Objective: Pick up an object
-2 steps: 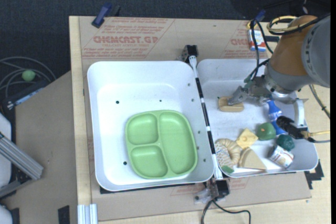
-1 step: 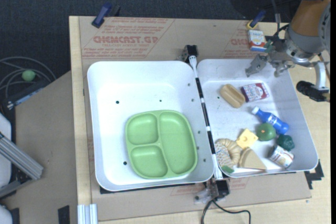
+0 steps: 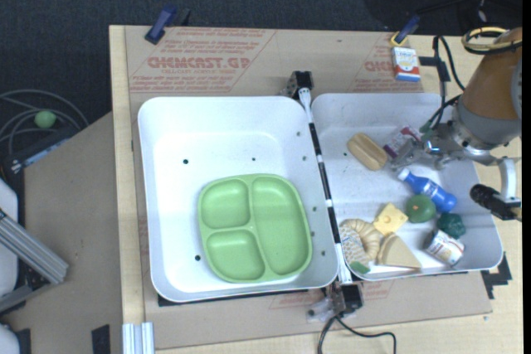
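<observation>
Gripper (image 3: 412, 147) hangs low over the far part of the right bin (image 3: 336, 116), reaching in from the right; how wide it stands, or whether anything sits in it, cannot be told from this slant. Nearest to it is the tan bread roll (image 3: 367, 151), lying just to its left on the bin floor; the roll's long axis runs from far-left to near-right, so its near-right end points toward the tool. It looks smooth, rounded and pale brown, and probably light. Just near of the tool lies a blue bottle (image 3: 427, 188), its white cap toward the far-left; a green ball (image 3: 420, 209) touches its near side. Further toward the near edge sit a yellow wedge (image 3: 390, 220) and a small can (image 3: 445, 246). Over in the left bin (image 3: 158, 178) rests a green divided plate (image 3: 253, 226), well apart from the arm.
</observation>
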Controlling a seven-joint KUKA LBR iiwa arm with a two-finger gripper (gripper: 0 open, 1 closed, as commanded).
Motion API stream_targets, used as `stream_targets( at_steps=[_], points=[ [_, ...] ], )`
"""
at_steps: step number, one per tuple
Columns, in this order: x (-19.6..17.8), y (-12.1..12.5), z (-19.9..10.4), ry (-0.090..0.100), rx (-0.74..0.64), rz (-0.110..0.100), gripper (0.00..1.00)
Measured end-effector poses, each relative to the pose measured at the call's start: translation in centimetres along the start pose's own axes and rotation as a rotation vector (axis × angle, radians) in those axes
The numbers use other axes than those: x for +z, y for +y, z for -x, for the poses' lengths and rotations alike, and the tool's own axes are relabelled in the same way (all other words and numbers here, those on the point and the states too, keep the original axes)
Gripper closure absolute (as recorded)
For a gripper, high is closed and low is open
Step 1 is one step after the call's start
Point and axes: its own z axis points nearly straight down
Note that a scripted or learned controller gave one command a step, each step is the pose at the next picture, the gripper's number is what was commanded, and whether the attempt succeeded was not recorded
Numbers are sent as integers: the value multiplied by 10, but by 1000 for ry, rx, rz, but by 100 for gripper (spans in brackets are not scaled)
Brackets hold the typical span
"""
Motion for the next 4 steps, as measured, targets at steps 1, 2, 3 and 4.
stream_targets(
  at_steps=[1,2,3,4],
  points=[
    [-1,-38,-14,-2,1,2,0],
    [-1,-72,-12,-2,1,3,0],
    [-1,-111,-12,-4,1,5,0],
    [-11,-110,-12,-4,2,9,100]
  ],
)
